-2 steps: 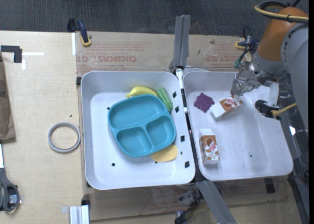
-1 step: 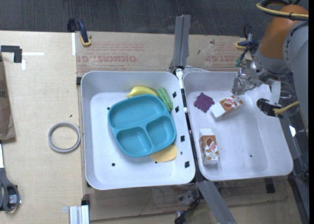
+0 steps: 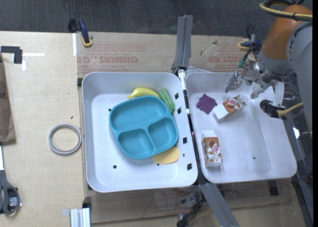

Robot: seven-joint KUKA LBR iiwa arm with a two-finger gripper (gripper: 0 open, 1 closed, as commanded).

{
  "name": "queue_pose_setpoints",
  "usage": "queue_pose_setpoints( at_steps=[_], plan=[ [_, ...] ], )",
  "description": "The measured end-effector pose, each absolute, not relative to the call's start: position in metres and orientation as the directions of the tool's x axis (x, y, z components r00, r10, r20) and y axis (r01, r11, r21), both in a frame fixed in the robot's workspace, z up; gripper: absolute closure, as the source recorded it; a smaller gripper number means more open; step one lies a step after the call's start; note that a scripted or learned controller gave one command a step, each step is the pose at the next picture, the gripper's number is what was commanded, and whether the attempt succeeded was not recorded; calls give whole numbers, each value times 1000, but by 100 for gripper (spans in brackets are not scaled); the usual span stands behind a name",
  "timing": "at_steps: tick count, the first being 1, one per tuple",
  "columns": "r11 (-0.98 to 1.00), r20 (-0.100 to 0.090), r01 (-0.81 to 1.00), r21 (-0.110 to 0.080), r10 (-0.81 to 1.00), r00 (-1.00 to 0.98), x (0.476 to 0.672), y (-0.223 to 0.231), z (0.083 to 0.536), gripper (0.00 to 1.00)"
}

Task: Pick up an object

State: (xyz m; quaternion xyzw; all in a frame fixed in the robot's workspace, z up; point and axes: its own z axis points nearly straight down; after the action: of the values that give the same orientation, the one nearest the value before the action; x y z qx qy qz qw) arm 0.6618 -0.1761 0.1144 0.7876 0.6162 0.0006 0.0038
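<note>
the gripper (image 3: 244, 86) hangs with jaws spread and empty just above the small snack box (image 3: 230, 108) at the far side of the right bin (image 3: 278, 166); probably light, stiff cardboard, best pinched across its narrow sides.

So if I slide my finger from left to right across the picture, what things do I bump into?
Scissors → grey ring → blue divided plate → purple toy → little carton → snack box → gripper.
</note>
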Motion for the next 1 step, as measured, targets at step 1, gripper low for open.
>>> queue_pose_setpoints(
  at_steps=[1],
  plan=[
    [-433,1,901,1,901,433,635,-183,94,0]
  ],
)
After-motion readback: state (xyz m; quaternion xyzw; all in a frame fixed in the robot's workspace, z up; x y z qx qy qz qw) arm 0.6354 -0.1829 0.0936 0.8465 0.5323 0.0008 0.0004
